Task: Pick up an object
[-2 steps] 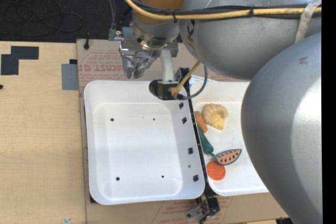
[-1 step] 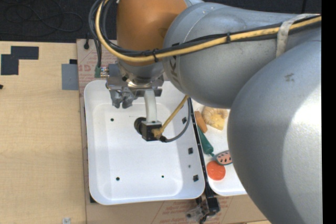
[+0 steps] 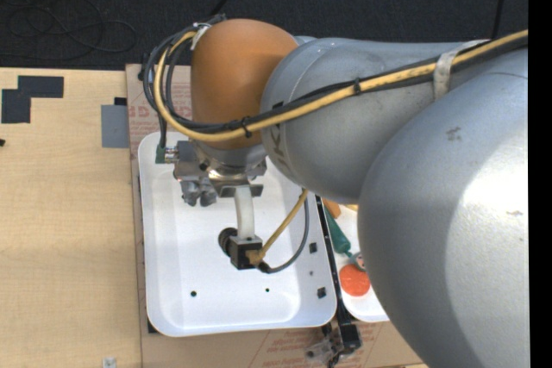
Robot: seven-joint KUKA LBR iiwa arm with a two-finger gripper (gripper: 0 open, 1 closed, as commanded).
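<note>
My gripper (image 3: 197,196) hangs low over the far left part of the left white bin (image 3: 177,289), under the orange wrist band. In the right bin (image 3: 371,313), a narrow strip shows past the arm. In that strip lie a red-orange round object (image 3: 354,280), a green object (image 3: 341,240) and a bit of something orange-yellow (image 3: 343,207). The arm hides most of that bin. The gripper is well to the left of these objects, and I see nothing between its tips.
The big grey arm covers the right half of the view. A wooden bench top (image 3: 60,228) lies left of the bins, with grey and black patches (image 3: 112,125) near its far edge. Cardboard (image 3: 285,349) lies under the bins' near rim.
</note>
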